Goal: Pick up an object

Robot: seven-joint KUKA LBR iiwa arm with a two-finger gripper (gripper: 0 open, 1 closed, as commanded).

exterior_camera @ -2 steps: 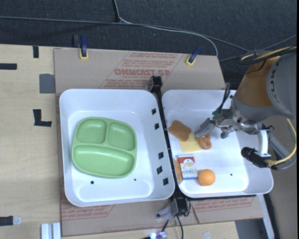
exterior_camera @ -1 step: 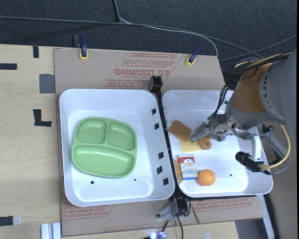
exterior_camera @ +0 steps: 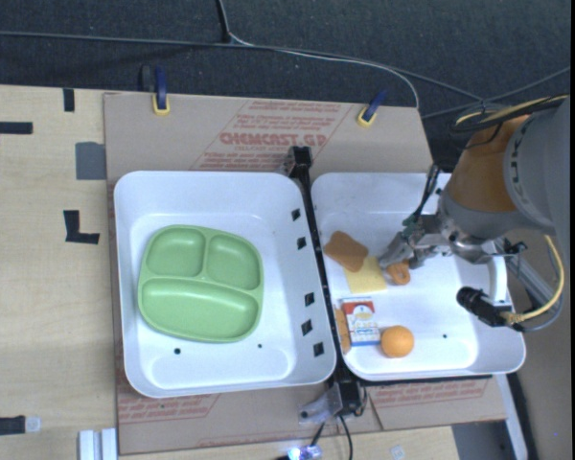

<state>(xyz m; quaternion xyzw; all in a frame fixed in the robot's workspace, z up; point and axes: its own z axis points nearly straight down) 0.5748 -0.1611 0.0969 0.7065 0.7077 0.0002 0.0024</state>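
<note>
Gripper (exterior_camera: pixel 401 255) low in the right bin (exterior_camera: pixel 460 348), fingers (exterior_camera: pixel 395 252) narrowly parted, tips touching a small orange-brown piece (exterior_camera: pixel 400 274) beside the yellow slice (exterior_camera: pixel 365 278), grasp unclear

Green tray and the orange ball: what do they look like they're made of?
Green tray: probably moulded plastic, with a smooth, soft sheen and rounded compartment ridges. Orange ball: matte and evenly coloured, possibly a plastic or foam toy fruit; too small to tell.
</note>
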